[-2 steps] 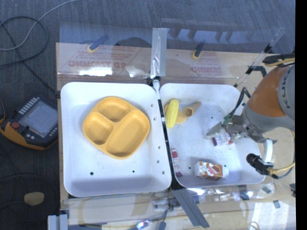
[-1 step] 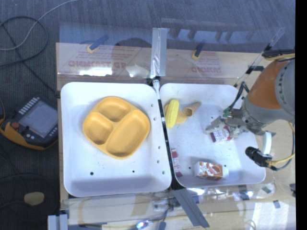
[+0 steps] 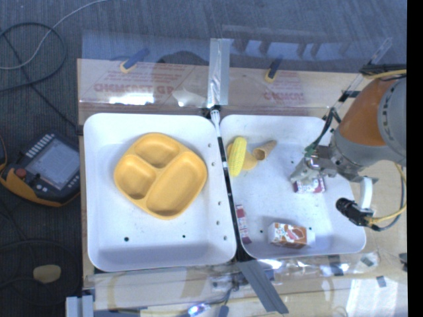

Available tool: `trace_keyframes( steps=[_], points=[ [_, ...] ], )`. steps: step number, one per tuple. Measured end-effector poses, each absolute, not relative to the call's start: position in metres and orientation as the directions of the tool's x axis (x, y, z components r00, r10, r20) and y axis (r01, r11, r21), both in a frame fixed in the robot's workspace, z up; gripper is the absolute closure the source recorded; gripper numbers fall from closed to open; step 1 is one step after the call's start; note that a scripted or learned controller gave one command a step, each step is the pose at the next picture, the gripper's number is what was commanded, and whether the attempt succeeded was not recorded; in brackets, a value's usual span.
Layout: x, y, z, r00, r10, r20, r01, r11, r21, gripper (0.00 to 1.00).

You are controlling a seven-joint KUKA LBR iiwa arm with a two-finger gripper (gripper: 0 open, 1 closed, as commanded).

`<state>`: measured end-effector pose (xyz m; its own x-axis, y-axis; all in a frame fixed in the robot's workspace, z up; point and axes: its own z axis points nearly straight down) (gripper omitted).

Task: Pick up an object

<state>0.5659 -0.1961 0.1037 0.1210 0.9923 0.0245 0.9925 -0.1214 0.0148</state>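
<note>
My gripper (image 3: 306, 171) is down in the right bin (image 3: 344, 243), near its right side, with the grey arm and its orange band (image 3: 367, 114) reaching in from the right. A small red and white packet (image 3: 309, 186) lies on the bin floor directly below the gripper tip, touching it or nearly so. A yellow corn cob (image 3: 236, 155) and a tan ice-cream cone (image 3: 262, 152) lie at the bin's upper left. An orange carton (image 3: 288, 234) lies flat near the front wall.
A thin red wrapper (image 3: 240, 219) lies against the right bin's left wall. The left bin (image 3: 99, 243) holds a yellow divided plate (image 3: 160, 174). A handheld control pendant (image 3: 46, 170) sits on the floor at the far left.
</note>
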Motion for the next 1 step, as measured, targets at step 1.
trace_keyframes(
  steps=[1],
  points=[
    [0.5707, -0.2079, 0.2354, 0.142, 0.990, -0.003, 0.990, -0.142, -0.005, 1.00]
  ],
)
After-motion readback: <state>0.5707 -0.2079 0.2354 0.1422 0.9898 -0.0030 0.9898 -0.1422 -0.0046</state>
